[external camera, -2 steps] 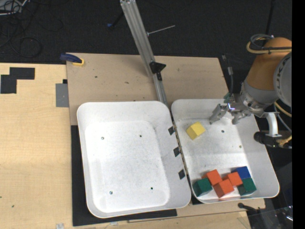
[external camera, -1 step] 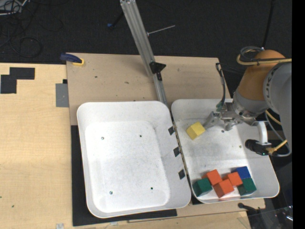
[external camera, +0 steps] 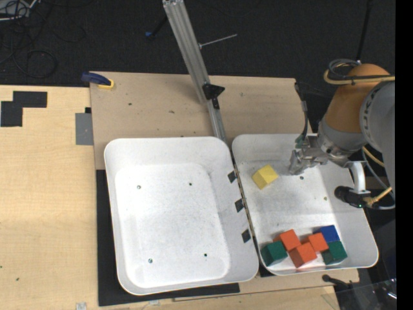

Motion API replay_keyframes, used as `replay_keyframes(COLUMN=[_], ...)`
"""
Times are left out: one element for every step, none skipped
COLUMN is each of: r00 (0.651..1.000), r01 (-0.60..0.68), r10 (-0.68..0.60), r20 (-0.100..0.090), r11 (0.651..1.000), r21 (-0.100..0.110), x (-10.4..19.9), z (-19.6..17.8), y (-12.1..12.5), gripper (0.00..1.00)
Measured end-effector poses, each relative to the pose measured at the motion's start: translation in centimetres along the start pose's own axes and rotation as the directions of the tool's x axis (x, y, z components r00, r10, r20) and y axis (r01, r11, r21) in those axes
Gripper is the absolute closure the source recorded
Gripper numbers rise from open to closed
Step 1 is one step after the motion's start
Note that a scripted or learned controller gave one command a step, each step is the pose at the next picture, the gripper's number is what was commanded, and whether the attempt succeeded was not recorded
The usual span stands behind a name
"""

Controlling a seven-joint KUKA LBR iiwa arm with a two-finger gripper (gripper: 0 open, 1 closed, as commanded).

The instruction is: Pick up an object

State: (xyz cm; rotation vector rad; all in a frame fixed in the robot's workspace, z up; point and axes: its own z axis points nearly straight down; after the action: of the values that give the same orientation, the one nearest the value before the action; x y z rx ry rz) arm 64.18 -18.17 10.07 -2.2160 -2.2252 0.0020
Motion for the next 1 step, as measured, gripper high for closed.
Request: replay_keyframes(r00=[1.000], r01=[-0.001], r10=[0.001], r20=[0.001], r11=[1.000], r21=[-0.004], x=[-0.22], z=[-4.36], y=[0.48], gripper=[1.00])
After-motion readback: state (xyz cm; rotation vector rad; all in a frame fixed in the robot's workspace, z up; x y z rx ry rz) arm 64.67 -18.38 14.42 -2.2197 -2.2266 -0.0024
